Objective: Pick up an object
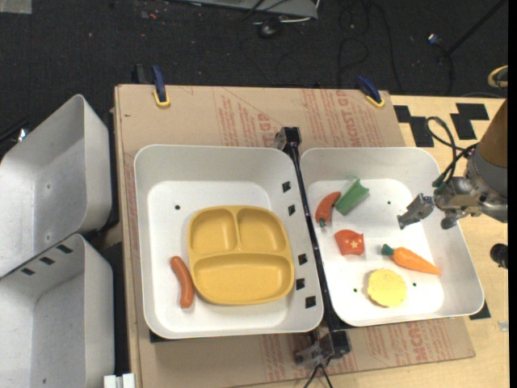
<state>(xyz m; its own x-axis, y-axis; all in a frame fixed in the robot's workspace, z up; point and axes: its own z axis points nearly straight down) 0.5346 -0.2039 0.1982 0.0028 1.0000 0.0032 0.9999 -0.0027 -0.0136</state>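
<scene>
At the far left of the table, the left bin (153, 241) holds a yellow divided plate (241, 255) in its middle, with a reddish sausage (182, 281) lying just beside the plate's lower left corner.

Across the divider, the right bin (420, 164) carries the loose pieces. Nearest the divider is a red chili (326, 207), touching or almost touching a green piece (352, 196) that lies tilted above it. Below them sits a small red strawberry-like piece (350, 242), and lower still a flat yellow disc (386, 288). To the right of those, an orange carrot (412, 259) lies at a slant, its green end pointing left.

The arm comes in from the right edge, and its jaws (416, 212) hang over the bin's right part, above and just beside the carrot. From here I cannot tell whether the jaws are open or closed; nothing shows between them.

If the carrot is the target, I think the risk is plain enough. It is slim and tapered and lies askew, so jaws coming down off its line could pinch the narrow tip and let it squirt out, or push it toward the bin wall. The disc sits near enough to be nudged as well.
</scene>
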